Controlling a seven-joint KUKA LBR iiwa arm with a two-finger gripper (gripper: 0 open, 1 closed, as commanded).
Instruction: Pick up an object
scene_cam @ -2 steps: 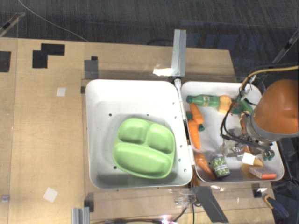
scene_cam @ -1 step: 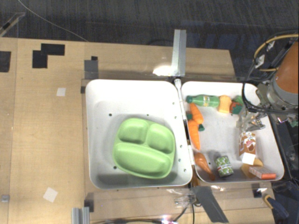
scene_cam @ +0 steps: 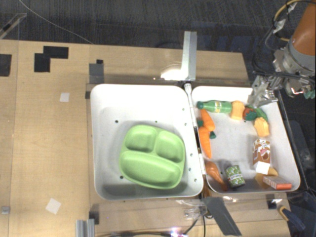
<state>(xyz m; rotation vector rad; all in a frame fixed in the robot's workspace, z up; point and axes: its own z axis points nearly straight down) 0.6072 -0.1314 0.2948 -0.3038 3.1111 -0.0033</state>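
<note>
**Arm parked over the back corner of the right bin**

While the arm [scene_cam: 301, 38] leans in from the right, its gripper [scene_cam: 261, 94] sits over the far right corner of the right bin [scene_cam: 291, 147], and whether anything is caught in it, I cannot tell from this angle. Just beneath it: a green pepper [scene_cam: 256, 114], touching a yellow piece [scene_cam: 238, 110] on one side, another yellow piece [scene_cam: 262, 127] just below. A green bottle [scene_cam: 216, 105] lies along the back wall. Two carrots [scene_cam: 205, 130] run down the left wall. Near the front, a dark can [scene_cam: 235, 176], an orange lump [scene_cam: 215, 172], a brown packet [scene_cam: 261, 152]. Over in the left bin [scene_cam: 106, 112], a green divided tray [scene_cam: 152, 155] lies flat.
</note>
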